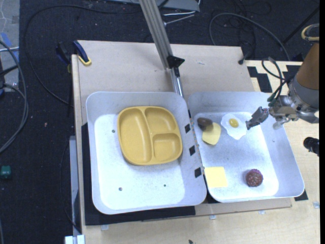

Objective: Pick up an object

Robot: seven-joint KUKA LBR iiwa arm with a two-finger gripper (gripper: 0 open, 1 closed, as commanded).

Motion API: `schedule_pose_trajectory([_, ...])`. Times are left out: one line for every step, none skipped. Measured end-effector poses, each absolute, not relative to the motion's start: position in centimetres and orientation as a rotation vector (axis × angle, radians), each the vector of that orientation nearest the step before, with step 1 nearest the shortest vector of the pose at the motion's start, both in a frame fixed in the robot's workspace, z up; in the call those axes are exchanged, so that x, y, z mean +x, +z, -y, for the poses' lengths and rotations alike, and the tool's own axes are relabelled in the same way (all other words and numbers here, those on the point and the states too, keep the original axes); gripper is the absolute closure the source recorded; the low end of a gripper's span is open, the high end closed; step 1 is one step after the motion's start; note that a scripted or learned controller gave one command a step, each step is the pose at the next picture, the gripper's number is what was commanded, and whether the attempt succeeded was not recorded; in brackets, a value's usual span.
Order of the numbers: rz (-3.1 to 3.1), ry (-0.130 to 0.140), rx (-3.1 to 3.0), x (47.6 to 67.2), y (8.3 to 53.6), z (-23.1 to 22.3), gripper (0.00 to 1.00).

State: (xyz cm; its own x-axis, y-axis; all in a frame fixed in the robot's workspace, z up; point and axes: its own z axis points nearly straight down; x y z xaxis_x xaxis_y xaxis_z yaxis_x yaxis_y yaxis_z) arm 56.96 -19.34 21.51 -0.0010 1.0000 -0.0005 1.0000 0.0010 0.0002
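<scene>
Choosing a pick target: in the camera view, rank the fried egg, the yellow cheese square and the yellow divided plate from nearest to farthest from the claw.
1. Fried egg: right bin, just left of the claw.
2. Cheese square: same bin, front-left corner.
3. Divided plate: left bin, farthest.

No readable text, label, brand, number or sign appears on any surface. The only marking is a black-and-white checker pattern [268,75] on the bench top at the right, behind the right bin [284,151]; it carries no legible characters.
</scene>
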Motion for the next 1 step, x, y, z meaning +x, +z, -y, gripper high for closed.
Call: schedule_pose_trajectory([-2.222,-0.003,2.223,57.1,17.13,19.81,0.0])
